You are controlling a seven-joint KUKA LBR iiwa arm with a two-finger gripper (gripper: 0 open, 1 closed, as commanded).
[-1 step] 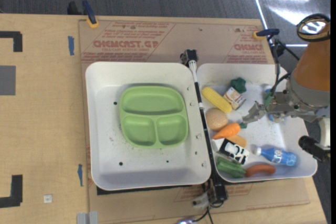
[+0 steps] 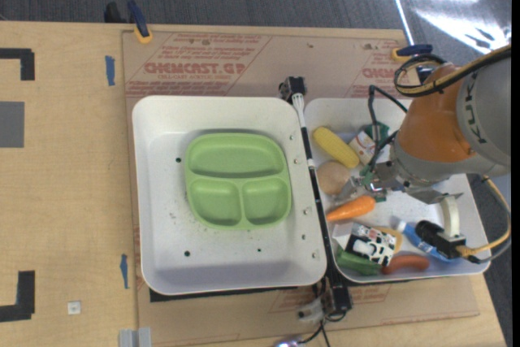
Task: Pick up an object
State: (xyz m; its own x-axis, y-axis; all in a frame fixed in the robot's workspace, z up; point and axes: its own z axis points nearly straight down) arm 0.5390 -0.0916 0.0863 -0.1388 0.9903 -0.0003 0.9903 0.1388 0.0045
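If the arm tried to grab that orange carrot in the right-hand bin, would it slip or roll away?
The carrot looks like smooth moulded plastic, so probably stiff, light and somewhat slippery. Its rounded, tapered body suggests it could roll or pivot if nudged. It lies crowded against other toys, which may limit how far it moves.

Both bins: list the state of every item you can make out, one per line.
green divided plate: upright, lying flat in the left bin
banana: lying in the right bin
carrot: lying flat, below the gripper
gripper: down among the right bin's items
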